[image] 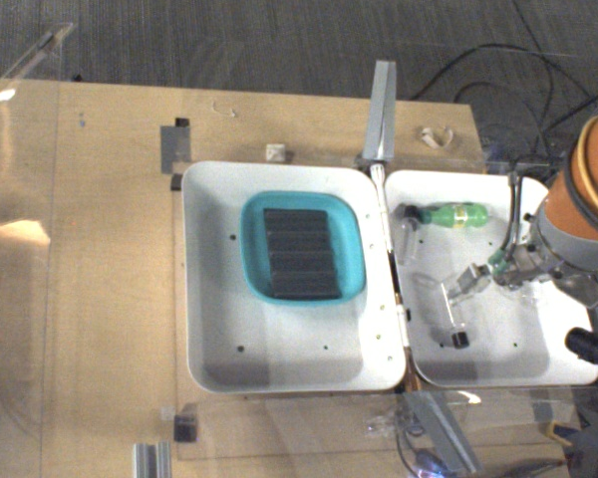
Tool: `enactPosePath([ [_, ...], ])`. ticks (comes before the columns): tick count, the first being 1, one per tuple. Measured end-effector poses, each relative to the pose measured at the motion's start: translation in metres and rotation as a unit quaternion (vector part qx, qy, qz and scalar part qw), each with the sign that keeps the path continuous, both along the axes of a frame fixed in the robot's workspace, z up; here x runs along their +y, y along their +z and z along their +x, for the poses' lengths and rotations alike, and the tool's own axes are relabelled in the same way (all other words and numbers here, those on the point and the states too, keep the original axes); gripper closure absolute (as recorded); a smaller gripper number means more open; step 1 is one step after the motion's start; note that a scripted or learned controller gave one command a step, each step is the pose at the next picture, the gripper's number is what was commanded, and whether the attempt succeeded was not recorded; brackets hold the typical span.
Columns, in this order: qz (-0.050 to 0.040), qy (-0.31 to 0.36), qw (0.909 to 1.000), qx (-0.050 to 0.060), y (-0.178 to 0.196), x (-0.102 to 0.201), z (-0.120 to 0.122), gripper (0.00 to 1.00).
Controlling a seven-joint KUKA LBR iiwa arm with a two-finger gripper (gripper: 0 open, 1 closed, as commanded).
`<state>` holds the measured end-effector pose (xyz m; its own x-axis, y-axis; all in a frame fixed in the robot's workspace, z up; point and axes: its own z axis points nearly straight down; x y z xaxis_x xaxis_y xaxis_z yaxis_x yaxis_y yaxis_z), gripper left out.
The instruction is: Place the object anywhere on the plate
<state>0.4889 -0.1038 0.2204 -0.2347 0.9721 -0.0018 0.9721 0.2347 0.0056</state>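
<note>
A teal plate (pixel 352 250) lies in the left bin (pixel 211 297), with a dark ridged rectangle (pixel 301 254) on its middle. In the right bin (pixel 538 352), a green bottle (pixel 456 215) lies on its side near the far wall, its dark cap pointing left. My gripper (pixel 475 278) hangs low over the middle of the right bin, a little in front of the bottle and apart from it. The arm's orange band (pixel 596 177) shows at the right edge. Nothing visible sits in the gripper.
A small black piece (pixel 459 340) lies on the right bin's floor near the front, with a clear, faint shape (pixel 447 305) beside it. A grey post (pixel 382 113) stands behind the seam between the bins. Cables (pixel 498 63) run across the far right.
</note>
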Motion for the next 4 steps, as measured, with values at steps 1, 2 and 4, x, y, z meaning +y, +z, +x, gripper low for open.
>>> enactPosePath([
  [1, -0.0004, 0.002, 1.0, -0.003, 0.011, 0.001, 0.003, 1.0],
  [2, -0.0003, 0.002, 1.0, -0.003, 0.011, 0.001, 0.003, 0.0],
  [4, -0.0004, -0.087, 0.9962, 0.0, 0.061, -0.056, 0.0, 0.0],
])
